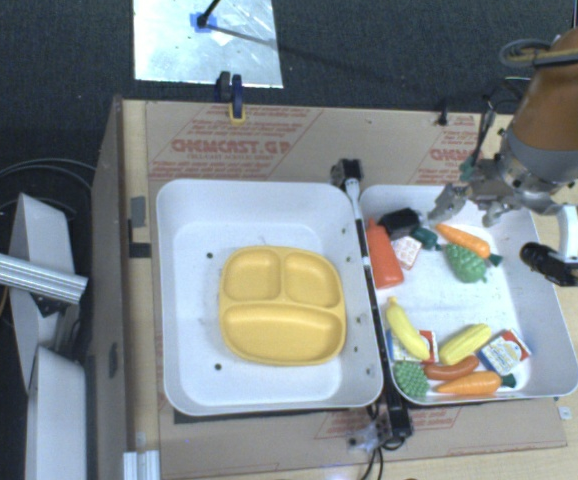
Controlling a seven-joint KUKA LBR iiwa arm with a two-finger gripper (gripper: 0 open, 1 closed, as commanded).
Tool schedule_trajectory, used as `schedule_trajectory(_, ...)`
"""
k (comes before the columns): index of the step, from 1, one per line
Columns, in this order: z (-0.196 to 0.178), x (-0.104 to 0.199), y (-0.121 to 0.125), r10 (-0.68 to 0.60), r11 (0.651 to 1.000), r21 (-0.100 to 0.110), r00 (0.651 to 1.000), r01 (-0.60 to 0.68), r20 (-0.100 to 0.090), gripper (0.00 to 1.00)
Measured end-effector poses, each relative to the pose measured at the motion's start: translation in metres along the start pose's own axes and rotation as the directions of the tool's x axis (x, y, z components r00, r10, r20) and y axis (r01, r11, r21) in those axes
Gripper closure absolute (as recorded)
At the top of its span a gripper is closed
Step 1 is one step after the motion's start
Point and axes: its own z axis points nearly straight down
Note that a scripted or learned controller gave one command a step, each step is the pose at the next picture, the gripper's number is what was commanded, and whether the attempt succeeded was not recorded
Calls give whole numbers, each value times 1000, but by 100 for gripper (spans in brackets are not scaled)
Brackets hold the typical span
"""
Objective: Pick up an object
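Note:
The right bin (539, 318) holds several toy foods. An orange carrot (465, 237) lies at its far end beside a green bumpy vegetable (466, 263). My gripper (472, 204) hangs just above the bin's far edge, a little beyond the carrot, with its fingers (448, 203) spread and nothing between them. An orange bottle (379, 255) lies along the bin's left wall, next to a black block (399, 220). Near the front are a banana (407, 329), a yellow corn piece (466, 343), a red sausage (450, 370) and a second carrot (469, 385).
The left bin (189, 268) holds a yellow divided plate (281, 303). A black cylinder (546, 260) on the arm's side sticks out over the right bin's right rim. A small printed packet (506, 351) lies front right. Both bins sit on a cardboard sheet (269, 138).

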Motion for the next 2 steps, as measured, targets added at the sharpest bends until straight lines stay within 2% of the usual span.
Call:
schedule_trajectory(1, 98, 15, 58, 0, 1000, -28, 1000, 0, -1, 0)
schedule_trajectory(2, 101, 18, 59, 0, 1000, -29, 1000, 0, -1, 0)
